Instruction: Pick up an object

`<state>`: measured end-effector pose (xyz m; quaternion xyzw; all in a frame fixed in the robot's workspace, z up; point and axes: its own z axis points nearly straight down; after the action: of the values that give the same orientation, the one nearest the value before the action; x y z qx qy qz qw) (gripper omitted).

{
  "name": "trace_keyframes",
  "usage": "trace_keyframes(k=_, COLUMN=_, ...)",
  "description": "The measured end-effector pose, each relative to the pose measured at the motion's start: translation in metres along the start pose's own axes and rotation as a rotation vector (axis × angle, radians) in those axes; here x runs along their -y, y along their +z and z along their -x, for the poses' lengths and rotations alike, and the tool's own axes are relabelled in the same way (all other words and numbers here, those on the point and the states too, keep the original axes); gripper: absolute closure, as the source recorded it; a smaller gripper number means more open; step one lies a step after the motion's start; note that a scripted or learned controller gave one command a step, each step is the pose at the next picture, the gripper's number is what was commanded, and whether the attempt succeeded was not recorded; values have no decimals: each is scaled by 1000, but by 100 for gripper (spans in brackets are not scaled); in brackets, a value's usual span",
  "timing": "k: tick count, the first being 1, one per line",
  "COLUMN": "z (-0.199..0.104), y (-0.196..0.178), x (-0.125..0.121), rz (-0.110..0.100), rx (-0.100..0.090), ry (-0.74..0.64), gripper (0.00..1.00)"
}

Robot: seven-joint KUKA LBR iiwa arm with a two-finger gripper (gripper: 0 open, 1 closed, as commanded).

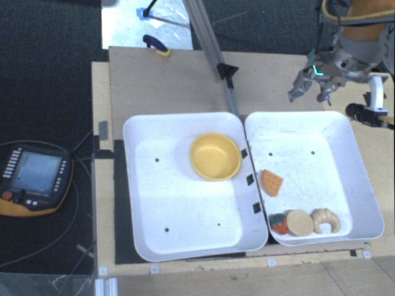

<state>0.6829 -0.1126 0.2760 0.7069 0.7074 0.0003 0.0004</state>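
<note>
The croissant (326,219), a round cracker (300,222) and a red-green piece (279,222) are lying at the right bin's (345,134) front edge, untouched. The end effector (311,88) is hovering beyond that bin, fingers apart, gripping nothing, so the pick is looking unstarted. No writing is reading clearly.

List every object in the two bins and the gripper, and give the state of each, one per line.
Yellow bowl: upright, open side up, in the left bin, near its far right corner.
Orange cracker: lying flat in the right bin, apart from the rest.
Round tan piece: flat, touching the croissant and the red-and-green piece.
Croissant: lying flat, near corner.
Red-and-green piece: partly hidden by the tan piece.
Gripper: fingers open, holding nothing, beyond the right bin.
</note>
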Motion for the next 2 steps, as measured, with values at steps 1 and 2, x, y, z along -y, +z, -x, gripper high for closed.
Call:
trace_keyframes(k=1, z=0, y=0, x=0, rz=0, rx=0, ry=0, gripper=0)
trace_keyframes(k=2, z=1, y=62, x=3, rz=-5, rx=-1, ry=1, gripper=0)
